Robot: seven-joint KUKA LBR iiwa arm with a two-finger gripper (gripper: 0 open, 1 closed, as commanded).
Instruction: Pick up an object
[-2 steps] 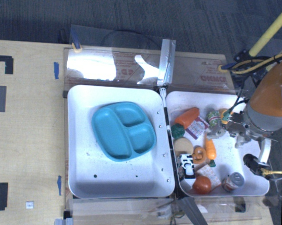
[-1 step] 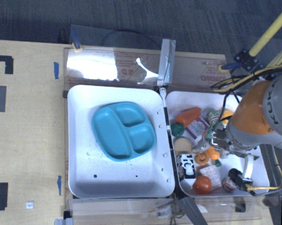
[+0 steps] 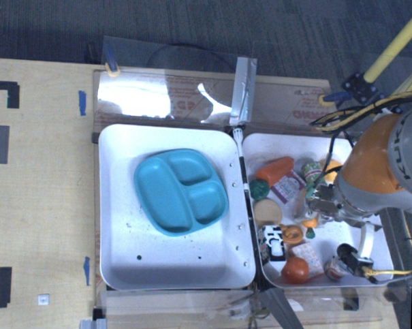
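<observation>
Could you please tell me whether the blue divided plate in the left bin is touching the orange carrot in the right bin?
Apart. The camera view shows the blue plate in the left bin and the carrot in the right bin, past the rims between them.

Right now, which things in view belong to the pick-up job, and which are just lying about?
Belonging to the job:
- claw over the right bin
- orange carrot
- red tomato
- green item
- black-and-white toy

Just lying about:
- blue divided plate in the left bin
- yellow pole
- wooden bench
</observation>
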